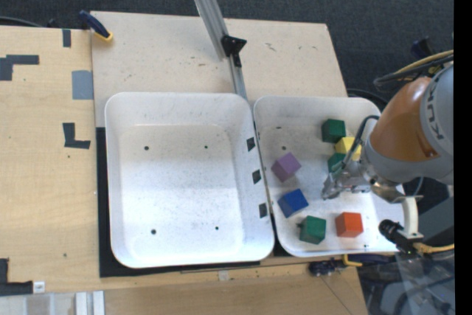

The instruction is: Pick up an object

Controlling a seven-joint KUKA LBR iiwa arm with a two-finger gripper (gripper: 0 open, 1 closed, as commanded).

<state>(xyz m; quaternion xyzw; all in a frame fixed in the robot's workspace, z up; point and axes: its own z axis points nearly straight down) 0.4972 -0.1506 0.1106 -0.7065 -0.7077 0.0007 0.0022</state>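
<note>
The grey arm with its orange band (pixel 402 122) reaches in from the right and covers part of the right shallow white bin (pixel 295 114), leaving a small yellow block (pixel 346 145) half hidden. The gripper (pixel 338 184) hangs low among the blocks; whether it is spread or closed cannot be told. Around it lie a dark green cube (pixel 333 130), purple cube (pixel 286 167), blue cube (pixel 293 201), second green cube (pixel 313 229) and orange cube (pixel 349 224). The left white bin (pixel 118 114) sits beside it on the tabletop (pixel 162 48).
</note>
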